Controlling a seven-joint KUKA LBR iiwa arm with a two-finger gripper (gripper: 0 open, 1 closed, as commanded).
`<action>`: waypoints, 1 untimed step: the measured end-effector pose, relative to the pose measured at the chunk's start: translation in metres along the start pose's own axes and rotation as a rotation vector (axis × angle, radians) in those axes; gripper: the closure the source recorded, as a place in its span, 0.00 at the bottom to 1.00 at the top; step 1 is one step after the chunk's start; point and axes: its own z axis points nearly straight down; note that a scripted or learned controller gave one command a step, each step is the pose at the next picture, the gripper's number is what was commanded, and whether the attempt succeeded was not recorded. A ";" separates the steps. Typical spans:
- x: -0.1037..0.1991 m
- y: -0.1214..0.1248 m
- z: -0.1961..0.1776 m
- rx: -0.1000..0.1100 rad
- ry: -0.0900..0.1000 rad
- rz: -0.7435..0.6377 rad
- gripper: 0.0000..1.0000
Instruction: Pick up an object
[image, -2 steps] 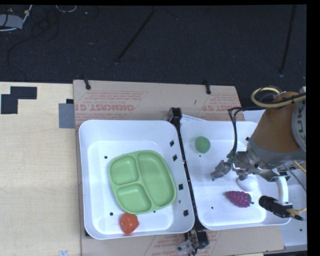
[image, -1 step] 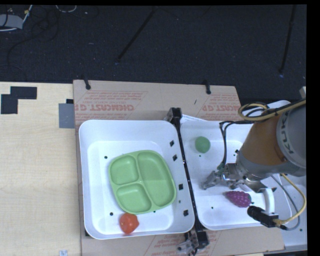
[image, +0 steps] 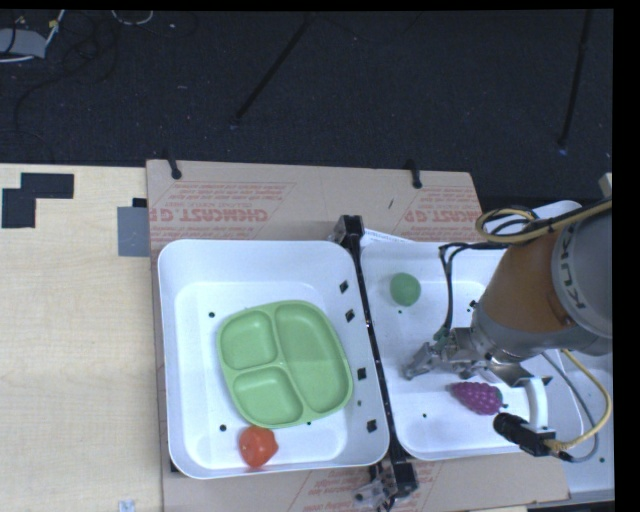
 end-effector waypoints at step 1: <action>-0.001 0.000 -0.011 -0.001 0.000 0.006 1.00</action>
